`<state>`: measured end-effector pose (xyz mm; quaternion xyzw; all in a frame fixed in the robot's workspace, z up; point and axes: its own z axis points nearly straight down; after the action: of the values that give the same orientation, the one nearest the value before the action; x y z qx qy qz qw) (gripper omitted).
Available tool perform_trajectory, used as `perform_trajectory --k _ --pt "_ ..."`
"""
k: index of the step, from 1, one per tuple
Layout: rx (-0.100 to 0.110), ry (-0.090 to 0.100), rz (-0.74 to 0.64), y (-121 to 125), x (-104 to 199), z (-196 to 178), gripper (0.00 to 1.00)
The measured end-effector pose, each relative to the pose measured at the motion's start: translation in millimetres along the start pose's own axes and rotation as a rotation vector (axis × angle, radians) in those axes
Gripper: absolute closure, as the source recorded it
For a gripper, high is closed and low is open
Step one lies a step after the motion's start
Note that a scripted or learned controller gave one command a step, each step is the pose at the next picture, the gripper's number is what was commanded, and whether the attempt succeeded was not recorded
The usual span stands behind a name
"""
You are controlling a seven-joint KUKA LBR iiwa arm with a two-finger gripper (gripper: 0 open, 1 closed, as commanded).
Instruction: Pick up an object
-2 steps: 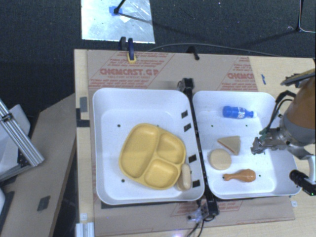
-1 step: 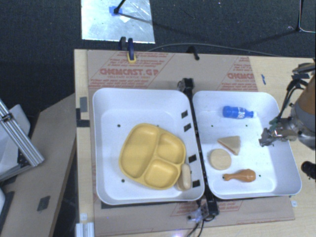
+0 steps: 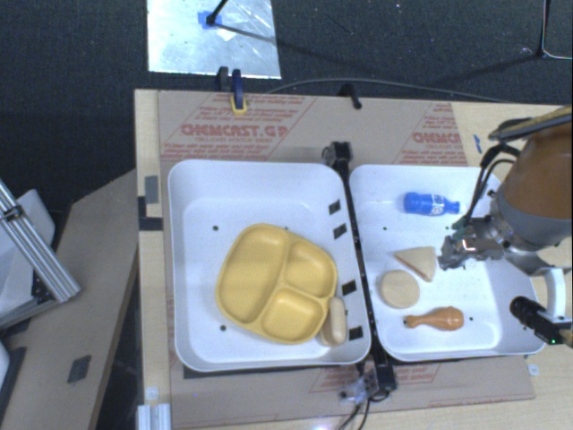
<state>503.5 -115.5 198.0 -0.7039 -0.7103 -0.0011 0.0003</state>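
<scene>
The right bin (image 3: 376, 195) holds a blue bottle (image 3: 429, 204) near its far side, a tan wedge (image 3: 416, 262) in the middle, a round beige disc (image 3: 399, 288) just below it, and an orange-brown gourd-shaped piece (image 3: 436, 319) near the front. My gripper (image 3: 452, 253) hangs low over the right bin, just to the right of the wedge and close to its edge. The arm's orange band (image 3: 542, 177) rises behind it at the right. Nothing shows between the fingers.
The left bin (image 3: 192, 240) carries a yellow divided tray (image 3: 273, 280) and a small beige oblong piece (image 3: 335, 321) at the tray's front right corner. A black divider strip (image 3: 351, 240) runs between the bins. Cardboard lies under both.
</scene>
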Motion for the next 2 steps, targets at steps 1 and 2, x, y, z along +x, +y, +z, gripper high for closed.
perform_trajectory --k 1,2 --pt "-0.002 -0.001 0.0 2 45 -10 1.0" --pt "0.0 0.0 -0.001 -6 99 -6 1.0"
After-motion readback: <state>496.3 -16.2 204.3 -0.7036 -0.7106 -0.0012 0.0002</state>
